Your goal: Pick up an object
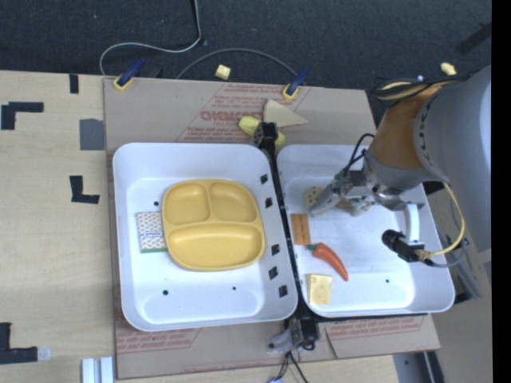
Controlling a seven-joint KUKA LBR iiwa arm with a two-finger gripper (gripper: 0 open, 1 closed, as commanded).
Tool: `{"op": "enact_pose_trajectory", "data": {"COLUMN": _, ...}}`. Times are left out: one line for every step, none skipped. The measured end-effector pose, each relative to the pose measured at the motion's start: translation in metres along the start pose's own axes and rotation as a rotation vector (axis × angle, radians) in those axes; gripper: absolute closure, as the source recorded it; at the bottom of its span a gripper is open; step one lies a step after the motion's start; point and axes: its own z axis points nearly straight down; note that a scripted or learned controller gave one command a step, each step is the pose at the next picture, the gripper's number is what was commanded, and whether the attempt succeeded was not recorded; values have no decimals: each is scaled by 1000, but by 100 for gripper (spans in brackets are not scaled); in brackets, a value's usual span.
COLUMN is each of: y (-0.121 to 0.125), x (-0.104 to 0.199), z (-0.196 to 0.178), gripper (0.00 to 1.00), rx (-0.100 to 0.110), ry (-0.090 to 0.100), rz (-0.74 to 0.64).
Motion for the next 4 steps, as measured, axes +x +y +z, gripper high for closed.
{"op": "enact_pose_trajectory", "data": {"y": 64, "x": 42, "z": 2, "gripper": 0, "rx": 0, "ry": 2, "rz": -2}}
{"op": "enact_pose_trajectory", "data": {"y": 72, "x": 27, "z": 2, "gripper": 0, "rx": 9, "ry": 5, "rz": 3}}
{"op": "enact_pose_trajectory", "data": {"y": 71, "x": 24, "z": 2, "gripper": 0, "rx": 8, "ry": 4, "rz": 3}}
{"op": "enact_pose_trajectory", "data": {"y": 72, "x": 23, "z": -9, "gripper": 100, "rx": 7, "ry": 0, "rz": 1}}
